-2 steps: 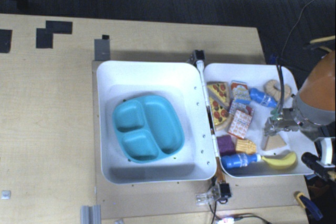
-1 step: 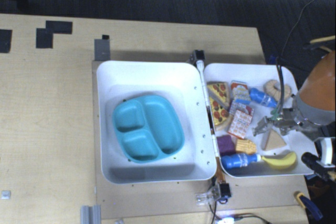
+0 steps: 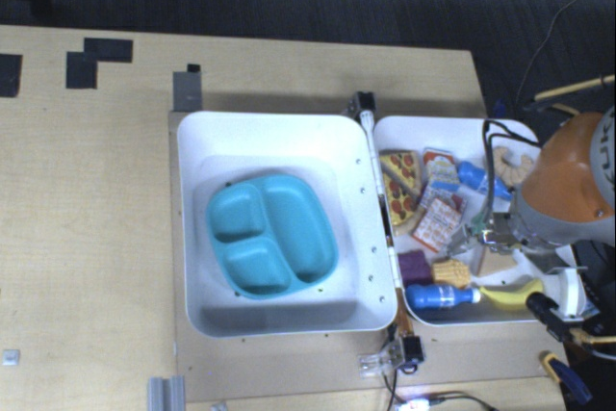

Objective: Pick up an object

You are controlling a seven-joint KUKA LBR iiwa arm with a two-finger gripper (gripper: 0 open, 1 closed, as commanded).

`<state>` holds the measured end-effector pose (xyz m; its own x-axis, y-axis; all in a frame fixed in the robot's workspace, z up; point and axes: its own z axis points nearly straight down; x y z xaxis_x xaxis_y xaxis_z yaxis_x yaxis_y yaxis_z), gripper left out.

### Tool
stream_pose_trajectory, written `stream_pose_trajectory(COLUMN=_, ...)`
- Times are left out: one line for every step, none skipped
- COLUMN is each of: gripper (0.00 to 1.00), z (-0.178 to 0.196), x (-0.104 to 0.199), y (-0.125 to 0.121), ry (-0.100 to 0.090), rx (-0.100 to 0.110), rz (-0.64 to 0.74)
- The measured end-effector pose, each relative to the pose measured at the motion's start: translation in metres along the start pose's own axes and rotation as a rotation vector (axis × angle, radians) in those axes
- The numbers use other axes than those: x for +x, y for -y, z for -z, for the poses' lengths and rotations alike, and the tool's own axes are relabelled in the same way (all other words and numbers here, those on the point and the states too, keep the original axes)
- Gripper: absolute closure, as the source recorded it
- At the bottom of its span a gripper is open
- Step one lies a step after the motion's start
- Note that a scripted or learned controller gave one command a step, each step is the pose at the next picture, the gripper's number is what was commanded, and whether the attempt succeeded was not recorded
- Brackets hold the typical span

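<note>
The right white bin (image 3: pixel 433 123) holds a jumble of small items. Among them are a pizza-slice toy (image 3: pixel 399 171), a red and white snack packet (image 3: pixel 438 221), a purple block (image 3: pixel 412 265), a tan cracker (image 3: pixel 452 272), a blue bottle (image 3: pixel 441 296) and a yellow banana (image 3: pixel 510 294). My gripper (image 3: pixel 478 239) hangs low in this bin, just right of the snack packet and above the cracker and banana. The orange band (image 3: pixel 573 173) of the arm and the grey wrist cover the bin's right part.
The left white bin (image 3: pixel 192 207) contains a turquoise divided plate (image 3: pixel 272 234). A small blue item (image 3: pixel 472 176) and another packet (image 3: pixel 441 166) lie at the back of the right bin. Black cables loop near the arm at the right. Bare wooden bench extends to the left.
</note>
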<state>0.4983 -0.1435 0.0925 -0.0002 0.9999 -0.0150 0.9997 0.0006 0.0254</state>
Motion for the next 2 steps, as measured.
stream_pose_trajectory(gripper=1.0, z=0.0135, x=-0.0016, y=-0.0042, ry=0.005, rx=-0.012, rz=0.001)
stream_pose_trajectory(gripper=0.0, z=0.013, x=-0.0013, y=-0.0039, ry=0.004, rx=-0.011, rz=0.001)
